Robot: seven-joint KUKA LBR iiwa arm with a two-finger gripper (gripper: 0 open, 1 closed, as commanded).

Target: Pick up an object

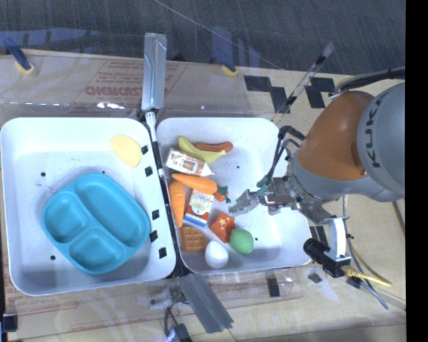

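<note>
A: Where's the two-finger gripper (pixel 244 201)?

B: Low in the right white bin (pixel 267 130), beside the red strawberry-like toy (pixel 222 226) and round green ball (pixel 242 241). Whether it's parted or closed, I cannot tell.

A: Risk?

B: The toys lie packed together by the long orange carrot (pixel 194 182); it might nudge neighbours and grasp nothing.

A: Hidden?

B: The grey wrist blurs the tips, and the white egg (pixel 216 254) crowds the wall

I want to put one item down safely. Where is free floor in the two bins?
Left bin: bare floor behind the blue tray, beside the yellow piece. Right bin: food crowds its left side; bare floor lies between the banana and the tool.
</note>
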